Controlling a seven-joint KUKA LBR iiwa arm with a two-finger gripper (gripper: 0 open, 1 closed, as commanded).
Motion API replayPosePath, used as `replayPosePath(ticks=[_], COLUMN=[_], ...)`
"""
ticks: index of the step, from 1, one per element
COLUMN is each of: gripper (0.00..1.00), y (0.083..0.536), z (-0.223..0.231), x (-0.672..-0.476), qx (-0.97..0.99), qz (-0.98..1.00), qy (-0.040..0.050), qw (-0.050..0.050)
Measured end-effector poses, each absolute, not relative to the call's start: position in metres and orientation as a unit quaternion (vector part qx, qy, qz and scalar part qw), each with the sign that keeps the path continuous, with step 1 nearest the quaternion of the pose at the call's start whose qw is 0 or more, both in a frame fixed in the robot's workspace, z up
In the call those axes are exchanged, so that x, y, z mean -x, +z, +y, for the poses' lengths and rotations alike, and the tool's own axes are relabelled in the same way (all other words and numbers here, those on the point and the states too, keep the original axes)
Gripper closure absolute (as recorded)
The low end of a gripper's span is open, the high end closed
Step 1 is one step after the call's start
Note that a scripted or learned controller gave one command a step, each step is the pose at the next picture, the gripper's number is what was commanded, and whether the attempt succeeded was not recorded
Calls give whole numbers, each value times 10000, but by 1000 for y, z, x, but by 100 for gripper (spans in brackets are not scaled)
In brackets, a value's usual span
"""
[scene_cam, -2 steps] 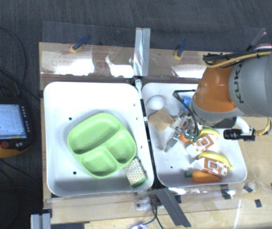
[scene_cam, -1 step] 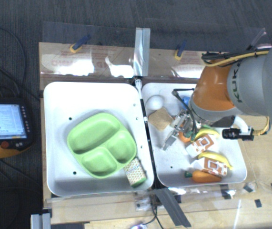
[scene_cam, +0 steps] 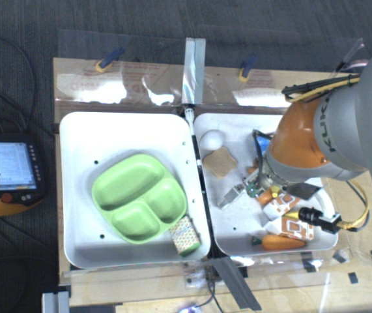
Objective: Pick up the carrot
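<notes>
The carrot (scene_cam: 281, 242) is orange with a dark green end and lies flat along the front wall of the right bin (scene_cam: 238, 240). My gripper (scene_cam: 245, 189) hangs below the orange wrist band over the middle of the right bin. It is to the upper left of the carrot and well apart from it. The arm's grey and orange body hides the bin's right half behind it.
Near the gripper lie a tan slice (scene_cam: 219, 162), a white ball (scene_cam: 210, 139), and orange-and-white packets (scene_cam: 290, 219) just above the carrot. The left bin holds a green divided plate (scene_cam: 140, 197) and a small patterned box (scene_cam: 186, 235). A pendant (scene_cam: 10, 167) lies off the bench at left.
</notes>
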State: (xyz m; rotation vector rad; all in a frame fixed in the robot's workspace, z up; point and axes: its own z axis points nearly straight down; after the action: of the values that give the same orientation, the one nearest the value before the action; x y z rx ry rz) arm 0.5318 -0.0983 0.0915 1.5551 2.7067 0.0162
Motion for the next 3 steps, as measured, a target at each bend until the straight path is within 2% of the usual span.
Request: replayPosePath(ticks=[1,2,3], gripper=[0,0,0], y=[90,90,91], z=[-104,-157,-112], x=[-575,-558,-492], qx=[-5840,-7167,-8138], qz=[8117,6974,5809], qy=[22,33,63], qw=[45,63,115])
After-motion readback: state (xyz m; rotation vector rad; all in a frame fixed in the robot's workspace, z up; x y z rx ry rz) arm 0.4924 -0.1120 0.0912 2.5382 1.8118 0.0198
